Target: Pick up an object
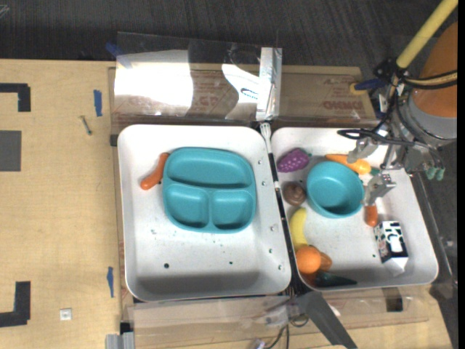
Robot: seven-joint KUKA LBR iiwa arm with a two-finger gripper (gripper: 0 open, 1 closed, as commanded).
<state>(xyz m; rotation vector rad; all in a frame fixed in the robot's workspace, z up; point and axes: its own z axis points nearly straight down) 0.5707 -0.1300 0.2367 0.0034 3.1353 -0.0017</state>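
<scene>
- The gripper [378,167] hangs over the right bin [421,264], just right of the teal bowl [334,188]; I cannot tell how its fingers stand, and nothing is visibly held.
- Likely targets lie close by: the orange piece [349,163] at the bowl's far rim and a small orange bit [371,214] just nearer. A straight descent centred on one, clear of the bowl's wall, would suit.
- Right bin count: one bowl, one purple grapes [293,160], one brown ball [293,192], one banana [298,226], one orange fruit [308,259], one black-and-white box [391,240].
- Left bin [138,267]: one teal divided plate [210,188], one carrot [154,173].
</scene>
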